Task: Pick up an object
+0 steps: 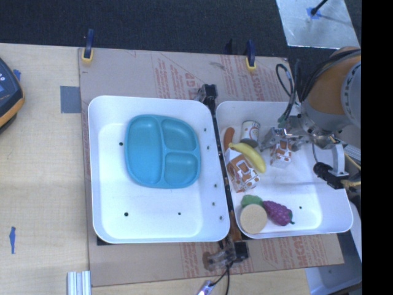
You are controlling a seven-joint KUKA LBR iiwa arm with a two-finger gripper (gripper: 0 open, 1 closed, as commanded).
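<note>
My gripper (pixel 281 141) is low over the upper middle of the right bin (pixel 319 223), reaching in from the right. Directly under it, touching or nearly touching, is a small orange-and-white carton (pixel 283 155). To its left lie a yellow banana (pixel 249 155), a larger orange-and-white carton (pixel 240 172), a small can (pixel 250 129) and a reddish sausage (pixel 228 136). In the bin's front left corner are purple grapes (pixel 278 212), a tan round piece (pixel 253 219) and a green piece (pixel 250 200).
The left bin (pixel 104 214) holds a blue divided plate (pixel 163 150). The arm's body and cables (pixel 325 103) hang over the right bin's far right corner. A dark device (pixel 7 94) sits at the bench's left edge.
</note>
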